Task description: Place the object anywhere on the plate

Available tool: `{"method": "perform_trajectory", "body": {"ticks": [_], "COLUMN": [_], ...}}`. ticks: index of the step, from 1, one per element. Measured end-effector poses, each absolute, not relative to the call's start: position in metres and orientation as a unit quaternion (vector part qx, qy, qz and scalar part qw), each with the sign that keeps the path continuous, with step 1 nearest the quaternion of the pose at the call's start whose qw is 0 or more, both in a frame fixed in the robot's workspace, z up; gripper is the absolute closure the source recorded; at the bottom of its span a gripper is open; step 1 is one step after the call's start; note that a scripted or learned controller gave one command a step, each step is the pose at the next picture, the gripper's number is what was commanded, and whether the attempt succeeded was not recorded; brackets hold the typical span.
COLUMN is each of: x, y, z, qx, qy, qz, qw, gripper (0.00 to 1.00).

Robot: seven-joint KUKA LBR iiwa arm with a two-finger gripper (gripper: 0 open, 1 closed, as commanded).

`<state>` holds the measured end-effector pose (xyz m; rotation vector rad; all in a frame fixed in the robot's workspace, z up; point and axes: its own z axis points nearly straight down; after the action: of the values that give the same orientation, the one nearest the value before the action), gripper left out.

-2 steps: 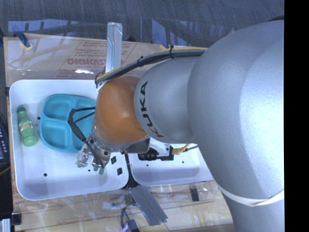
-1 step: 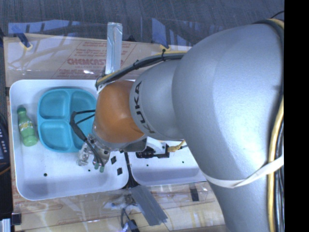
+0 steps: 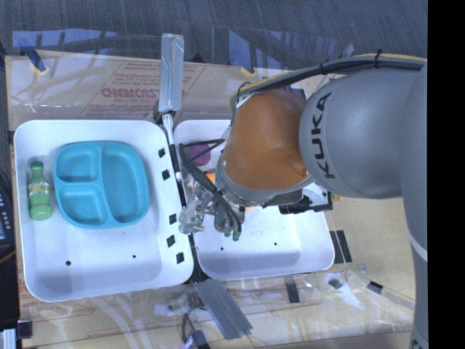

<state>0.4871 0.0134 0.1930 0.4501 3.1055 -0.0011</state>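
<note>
Over the right bin (image 3: 312,249), I am watching the gripper (image 3: 214,222) hanging low near the bin's left wall, close to the ridge where the two bins meet. I am not seeing anything held in it, and I cannot tell whether it is released or clenched; the tip is reading as a tangle of silver and dark parts.

The arm (image 3: 363,137) is reaching in from the right, and its orange band (image 3: 265,144) is covering much of that bin. Just beside the band, toward the bin's far left corner, a purple piece (image 3: 197,151) and an orange piece (image 3: 209,175) are peeking out, both above the gripper in the frame and apart from it. I cannot tell what they are, nor which thing is the object to be moved.

Count: two bins, one arm, one gripper, one plate, one bottle. The blue plate (image 3: 102,184), with three compartments, is sitting in the left bin (image 3: 87,267), toward its far side. A green bottle (image 3: 39,191) is lying just beside the plate's left edge, inside the same bin and not on the plate.

The bench (image 3: 87,86) is showing brown board with red print under a clear sheet, and a grey strip of tape (image 3: 172,67) is running down to the gap between the bins. Dark grey carpet (image 3: 109,6) is lying beyond the bench.
</note>
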Motion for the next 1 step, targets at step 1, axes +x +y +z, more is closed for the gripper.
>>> {"method": "perform_trajectory", "body": {"ticks": [1], "x": [0.5585], "y": [-0.0722], "z": [0.2956], "qx": [0.112], "qy": [0.994], "qz": [-0.0009], "qw": [0.003], "gripper": [1.00]}}
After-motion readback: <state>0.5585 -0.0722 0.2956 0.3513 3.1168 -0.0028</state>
